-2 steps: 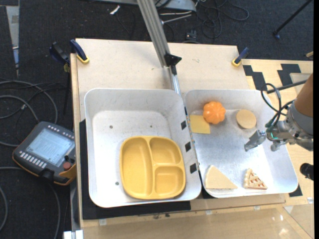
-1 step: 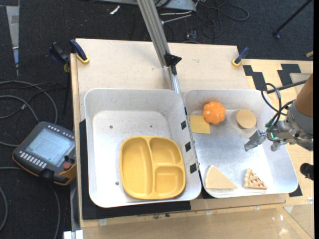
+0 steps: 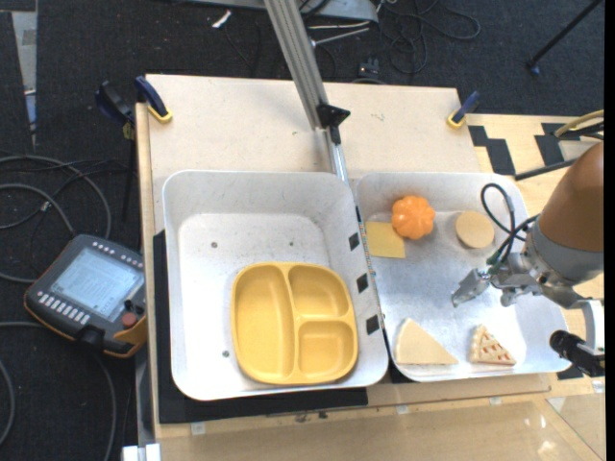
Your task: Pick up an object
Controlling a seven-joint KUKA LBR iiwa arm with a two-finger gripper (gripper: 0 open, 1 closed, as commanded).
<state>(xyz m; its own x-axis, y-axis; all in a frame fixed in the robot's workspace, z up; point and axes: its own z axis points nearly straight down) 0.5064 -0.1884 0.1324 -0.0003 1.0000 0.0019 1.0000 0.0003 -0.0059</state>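
The tabletop (image 3: 250, 123) carries two white bins (image 3: 192, 257). The left one holds a yellow divided tray (image 3: 293, 323). The orange pumpkin (image 3: 413, 216) sits in the right bin, far from the claw (image 3: 478, 287), whose fingers are apart and hold nothing.

Glossy yellow plastic tray (image 3: 293, 323)

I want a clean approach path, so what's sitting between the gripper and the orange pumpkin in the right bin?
In the camera view, just bare bin floor lies between the gripper and the orange pumpkin. The yellow square and round tan disc sit to either side.
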